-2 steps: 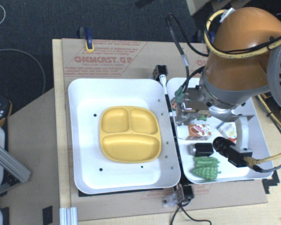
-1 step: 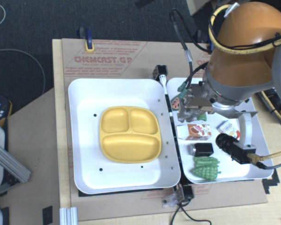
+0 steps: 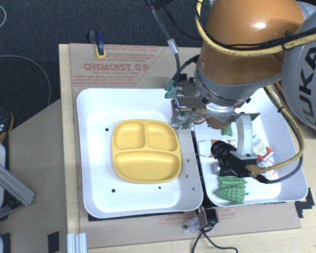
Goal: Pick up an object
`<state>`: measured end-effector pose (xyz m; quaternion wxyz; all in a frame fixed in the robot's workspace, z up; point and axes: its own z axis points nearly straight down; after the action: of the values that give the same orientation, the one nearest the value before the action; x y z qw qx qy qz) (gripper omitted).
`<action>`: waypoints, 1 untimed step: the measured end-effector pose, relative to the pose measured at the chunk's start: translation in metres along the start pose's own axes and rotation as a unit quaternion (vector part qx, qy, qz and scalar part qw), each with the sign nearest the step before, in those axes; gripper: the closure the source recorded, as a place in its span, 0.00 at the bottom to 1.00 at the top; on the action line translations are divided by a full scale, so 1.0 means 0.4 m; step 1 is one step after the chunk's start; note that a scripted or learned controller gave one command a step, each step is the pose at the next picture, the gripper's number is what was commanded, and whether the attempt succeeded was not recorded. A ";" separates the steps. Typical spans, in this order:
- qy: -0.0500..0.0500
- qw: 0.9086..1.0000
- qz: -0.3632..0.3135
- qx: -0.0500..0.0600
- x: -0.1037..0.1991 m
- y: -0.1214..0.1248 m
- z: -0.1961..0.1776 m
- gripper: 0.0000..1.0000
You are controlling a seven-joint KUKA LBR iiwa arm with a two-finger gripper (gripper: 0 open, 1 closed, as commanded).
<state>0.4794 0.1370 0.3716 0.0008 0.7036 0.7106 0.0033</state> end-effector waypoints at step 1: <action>-0.001 1.000 0.004 0.001 -0.011 0.001 -0.021 1.00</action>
<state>0.4798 0.1328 0.3799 0.0008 0.7063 0.7079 0.0014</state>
